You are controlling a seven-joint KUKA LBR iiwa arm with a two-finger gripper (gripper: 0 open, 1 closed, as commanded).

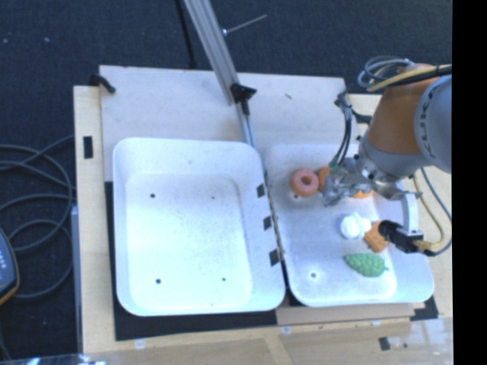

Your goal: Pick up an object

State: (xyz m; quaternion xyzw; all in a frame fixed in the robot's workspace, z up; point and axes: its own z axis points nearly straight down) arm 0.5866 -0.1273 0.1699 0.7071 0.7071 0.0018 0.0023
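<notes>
My gripper (pixel 335 189) hangs low over the back half of the right bin (pixel 304 287), under the grey wrist with its orange band. A pink ring (pixel 305 182) lies just to its left. An orange object (pixel 361 192) peeks out from beneath the gripper on both sides. Toward the front lie a white round object (pixel 352 226), a small orange block (pixel 375 239) and a green bumpy object (pixel 366 264).
The left bin (pixel 190 226) sits beside the right one, with small black clips along their shared edge. A slanted metal rail (pixel 217 44) rises behind the bins. Cables run off the arm at the right, past a black connector (pixel 403 238).
</notes>
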